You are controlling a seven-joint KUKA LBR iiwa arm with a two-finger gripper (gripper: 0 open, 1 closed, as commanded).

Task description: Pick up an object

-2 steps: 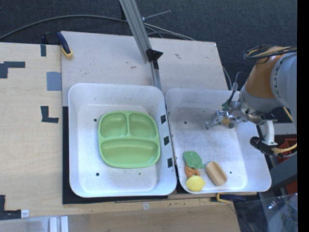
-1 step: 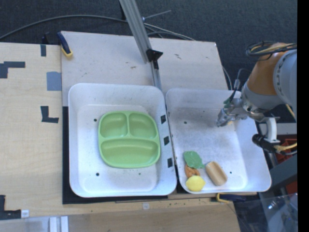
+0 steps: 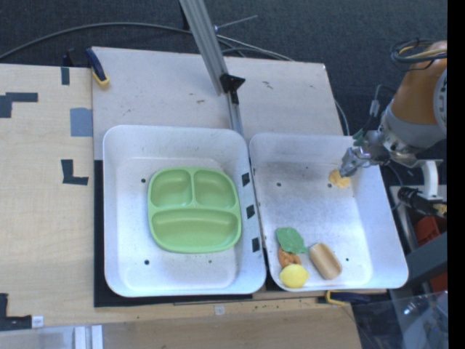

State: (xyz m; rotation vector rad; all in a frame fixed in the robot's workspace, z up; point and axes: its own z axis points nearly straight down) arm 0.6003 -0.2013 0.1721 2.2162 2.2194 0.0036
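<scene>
Nearest the lens, at the front edge of the right bin (image 3: pixel 378 217): lemon (image 3: pixel 293 275), round, smooth and yellow, touching a small carrot (image 3: pixel 289 257) with a green leaf top, and just beside a tan bread roll (image 3: pixel 325 260), oblong and matte. Well apart from these, toward the far right side of the same bin: small yellow-orange object (image 3: pixel 339 179), lumpy and irregular, resting on the speckled white floor. Directly at its upper right edge: gripper (image 3: pixel 351 166), tips lowered to the object and appearing to touch it; degree of jaw closure impossible to tell, too small and blurred. Behind the gripper: grey wrist with orange band. Left bin (image 3: pixel 116 195), shallow, white, with rounded corners: green divided plate (image 3: pixel 194 209), glossy plastic, three compartments, lying flat near centre. Beneath both bins: pale wooden bench (image 3: pixel 43 144).
</scene>
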